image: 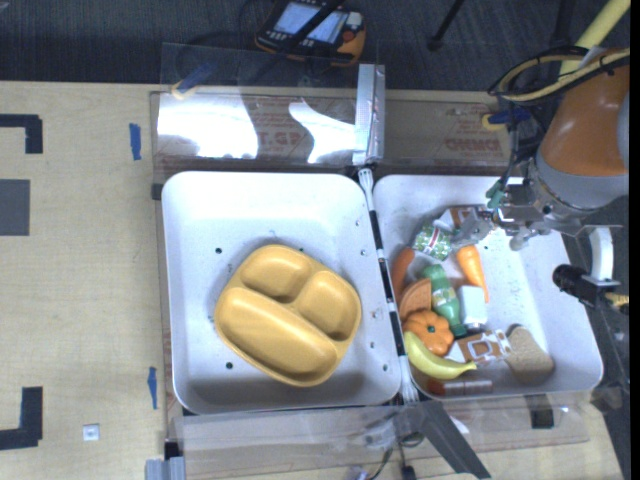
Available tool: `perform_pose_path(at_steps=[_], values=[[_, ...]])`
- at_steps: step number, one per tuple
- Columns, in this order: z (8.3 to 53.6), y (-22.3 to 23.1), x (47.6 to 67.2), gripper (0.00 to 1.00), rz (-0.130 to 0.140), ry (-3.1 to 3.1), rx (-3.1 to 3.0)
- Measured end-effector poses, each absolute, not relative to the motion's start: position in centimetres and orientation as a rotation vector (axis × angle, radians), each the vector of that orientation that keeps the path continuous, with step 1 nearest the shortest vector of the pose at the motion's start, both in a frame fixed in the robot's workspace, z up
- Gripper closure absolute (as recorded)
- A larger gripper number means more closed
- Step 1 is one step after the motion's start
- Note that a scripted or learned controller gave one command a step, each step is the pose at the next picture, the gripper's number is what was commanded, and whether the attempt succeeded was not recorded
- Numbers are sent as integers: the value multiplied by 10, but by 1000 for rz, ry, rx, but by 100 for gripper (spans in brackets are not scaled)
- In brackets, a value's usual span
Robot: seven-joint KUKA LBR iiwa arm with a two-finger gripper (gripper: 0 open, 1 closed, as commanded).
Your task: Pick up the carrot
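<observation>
The carrot (472,266) is a short orange taper lying in the right bin (560,308), at the upper right edge of a pile of toy food. My gripper (507,220) hangs over the bin's back part, just above and to the right of the carrot's thick end, and looks apart from it. The grey arm with its orange band (590,118) comes in from the upper right. Nothing shows held in the gripper.
Beside the carrot lie a green bottle (446,298), a white packet (474,313), an orange fruit (430,330), a banana (440,361), a brown lump (527,354) and another orange piece (402,266). The left bin (190,218) holds a large yellow bread-shaped object (290,313).
</observation>
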State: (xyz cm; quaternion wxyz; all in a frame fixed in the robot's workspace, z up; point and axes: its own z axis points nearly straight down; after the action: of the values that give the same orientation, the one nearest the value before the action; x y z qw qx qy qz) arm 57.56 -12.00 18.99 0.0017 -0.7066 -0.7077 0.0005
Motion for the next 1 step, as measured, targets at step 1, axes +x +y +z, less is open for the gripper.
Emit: perform_pose_path(at_steps=[1], values=[[85,-121,608,0,-3,-2078,-2358]])
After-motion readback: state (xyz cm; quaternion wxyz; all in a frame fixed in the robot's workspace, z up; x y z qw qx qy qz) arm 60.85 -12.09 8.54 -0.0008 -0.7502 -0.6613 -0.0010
